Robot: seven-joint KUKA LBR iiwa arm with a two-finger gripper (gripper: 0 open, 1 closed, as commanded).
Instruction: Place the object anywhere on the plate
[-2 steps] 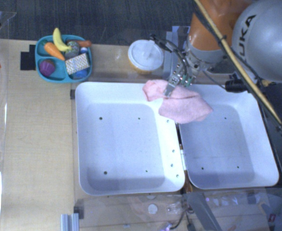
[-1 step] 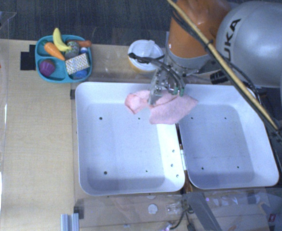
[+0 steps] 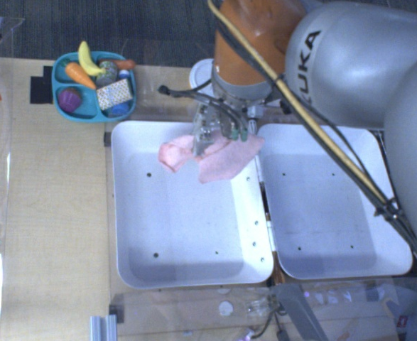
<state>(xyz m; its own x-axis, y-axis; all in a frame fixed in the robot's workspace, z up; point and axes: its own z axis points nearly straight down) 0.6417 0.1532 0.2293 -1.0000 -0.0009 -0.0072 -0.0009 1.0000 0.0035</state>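
I see one pink cloth (image 3: 212, 156) clamped between the fingers of the gripper (image 3: 219, 135), hanging over the top edge of the left bin (image 3: 187, 261). Two white bins sit side by side, the right bin (image 3: 336, 247) bare. One blue plate (image 3: 87, 112) with toy food sits upper left.

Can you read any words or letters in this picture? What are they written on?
"KUKA": dark letters running down the grey robot arm; the first letters are clear and the last is cut off by the arm's curve.
No other writing can be read. The blue divided plate, the pink cloth and the two white bins carry no lettering that shows.
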